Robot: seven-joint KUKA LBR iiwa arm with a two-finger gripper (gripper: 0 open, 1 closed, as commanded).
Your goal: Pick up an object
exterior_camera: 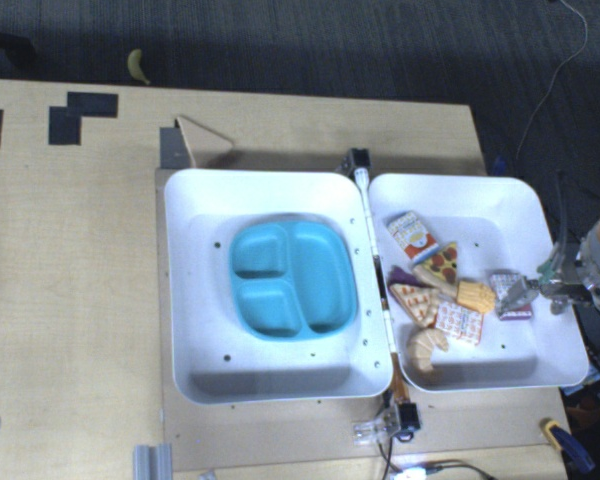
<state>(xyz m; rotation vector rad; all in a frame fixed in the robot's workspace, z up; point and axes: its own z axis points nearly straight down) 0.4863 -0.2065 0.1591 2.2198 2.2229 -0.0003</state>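
Pincer (525, 290) low in right bin (525, 200), seemingly touching small packet (512, 298)

right bin (540, 366): left half crowded with food toys (442, 290) | right half bare

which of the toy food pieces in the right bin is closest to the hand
The small purple-and-silver packet, lying just left of the hand near the bin's right wall; the cracker, pizza slice and others sit farther left.

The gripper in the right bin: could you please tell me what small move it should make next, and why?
Probably lower a little onto the silver wrapped item: the gripper sits right at it, near the right bin's right side, with nothing visibly lifted.
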